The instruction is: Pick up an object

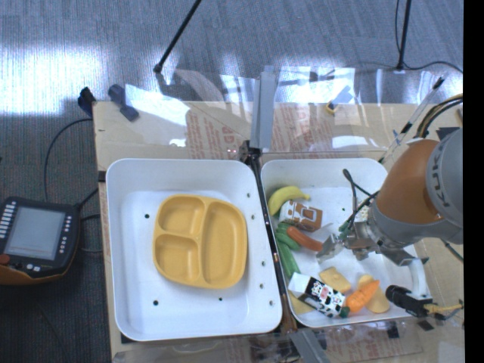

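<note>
Over the right bin (378,169) the arm (420,195) reaches in from the right, its orange band bulging above the wrist, bent low so the gripper (333,246) hangs just above the toys; whether it grips anything I cannot tell. Beneath and beside it lie one banana (286,196), one brown carton (302,215), one sausage (305,239), one bean pod (287,251), one cow-print carton (321,296), one cheese wedge (336,279) and one carrot (362,295). One yellow plate (200,241) with three compartments sits in the left bin (125,240).
</note>
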You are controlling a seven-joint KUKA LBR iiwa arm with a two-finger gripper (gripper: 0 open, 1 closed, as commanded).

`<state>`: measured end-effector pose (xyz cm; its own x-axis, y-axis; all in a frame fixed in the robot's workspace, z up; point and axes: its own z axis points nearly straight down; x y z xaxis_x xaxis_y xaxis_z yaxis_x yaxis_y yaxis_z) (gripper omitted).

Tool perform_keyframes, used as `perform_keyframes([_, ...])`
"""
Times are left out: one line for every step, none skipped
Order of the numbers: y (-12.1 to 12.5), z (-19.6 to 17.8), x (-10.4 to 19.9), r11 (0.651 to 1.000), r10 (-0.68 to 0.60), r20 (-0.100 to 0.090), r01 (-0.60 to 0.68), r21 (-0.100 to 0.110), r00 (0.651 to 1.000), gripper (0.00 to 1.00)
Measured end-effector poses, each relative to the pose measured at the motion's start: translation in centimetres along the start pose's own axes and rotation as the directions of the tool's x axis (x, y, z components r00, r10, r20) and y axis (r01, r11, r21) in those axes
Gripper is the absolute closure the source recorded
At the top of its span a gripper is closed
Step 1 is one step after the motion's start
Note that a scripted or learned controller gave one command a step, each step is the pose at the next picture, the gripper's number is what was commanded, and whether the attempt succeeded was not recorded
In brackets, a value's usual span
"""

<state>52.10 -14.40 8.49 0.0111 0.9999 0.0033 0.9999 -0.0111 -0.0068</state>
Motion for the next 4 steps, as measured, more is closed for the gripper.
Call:
perform_keyframes([4.4,-0.8,5.5,0.989,0.149,0.001,-0.149,-0.002,0.989,0.00])
perform_keyframes([8.5,-0.3,5.5,0.989,0.151,0.002,-0.151,0.005,0.989,0.00])
perform_keyframes([8.7,-1.5,5.7,0.989,0.145,0.001,-0.145,-0.002,0.989,1.00])
perform_keyframes([5.9,-3.1,5.4,0.981,0.193,0.003,-0.193,-0.004,0.981,1.00])
